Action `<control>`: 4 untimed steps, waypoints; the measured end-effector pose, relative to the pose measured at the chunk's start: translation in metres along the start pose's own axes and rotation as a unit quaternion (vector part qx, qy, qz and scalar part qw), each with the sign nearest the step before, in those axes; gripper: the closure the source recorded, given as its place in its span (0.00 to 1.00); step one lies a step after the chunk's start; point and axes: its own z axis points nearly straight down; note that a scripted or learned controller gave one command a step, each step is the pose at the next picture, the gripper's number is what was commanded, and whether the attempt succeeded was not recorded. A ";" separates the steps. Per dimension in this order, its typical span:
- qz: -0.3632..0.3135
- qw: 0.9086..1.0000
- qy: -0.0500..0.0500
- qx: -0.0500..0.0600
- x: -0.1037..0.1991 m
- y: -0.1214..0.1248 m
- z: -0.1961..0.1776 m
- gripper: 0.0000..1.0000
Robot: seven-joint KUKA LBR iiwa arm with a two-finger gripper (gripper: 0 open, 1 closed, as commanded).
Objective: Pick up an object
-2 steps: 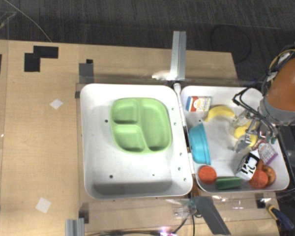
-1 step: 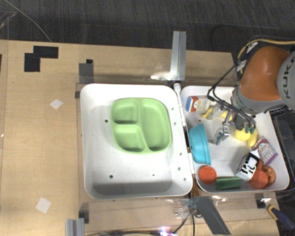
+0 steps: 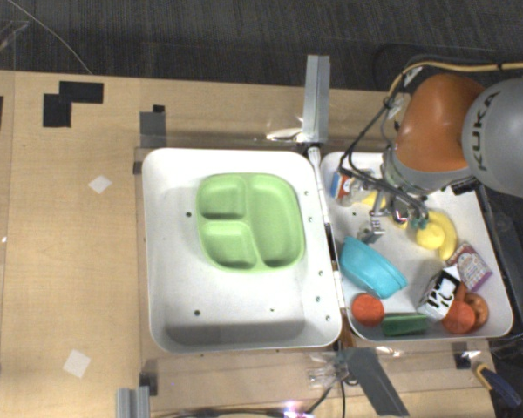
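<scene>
Grey arm [image 3: 506, 138] from right, pincer [image 3: 385, 220] low, pointing down.

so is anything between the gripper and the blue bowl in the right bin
Nothing visible does. The gripper hangs just above the blue bowl, with bare bin floor between them. The yellow object sits off to the bowl's right.

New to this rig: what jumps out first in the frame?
The lime-green three-compartment plastic tray sits alone in the left white bin. The grey arm's orange band hangs over the right white bin, its gripper low among the clutter. There, a light-blue plastic bowl lies tilted, with a yellow rubber duck to its right and a red-orange ball at the front.
</scene>
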 end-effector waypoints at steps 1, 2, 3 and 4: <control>-0.001 1.000 -0.008 0.001 -0.005 0.000 -0.015 1.00; 0.076 0.997 -0.005 0.000 -0.045 0.010 -0.157 1.00; 0.074 0.997 -0.006 0.000 -0.046 0.011 -0.166 1.00; 0.072 0.997 -0.012 0.000 -0.048 0.012 -0.180 1.00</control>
